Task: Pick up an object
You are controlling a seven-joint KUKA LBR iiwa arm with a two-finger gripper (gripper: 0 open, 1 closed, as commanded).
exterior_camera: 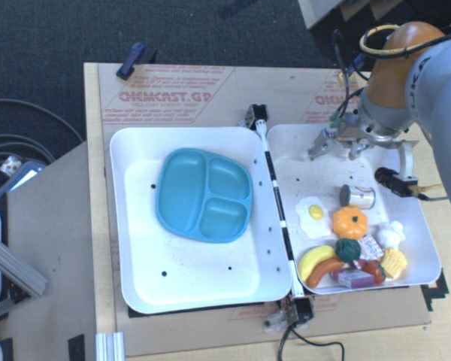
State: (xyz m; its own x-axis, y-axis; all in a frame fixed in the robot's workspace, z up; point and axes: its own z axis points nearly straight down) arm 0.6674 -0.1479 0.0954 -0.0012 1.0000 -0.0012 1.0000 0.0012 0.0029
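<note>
2 fingers [337, 146] are hanging apart, gripping nothing, over the bare far end of the right bin [293, 145]. Well apart from them, toy food [351, 248] is sitting heaped at the bin's near end; small pieces underneath are overlapping, hard to distinguish.
</note>
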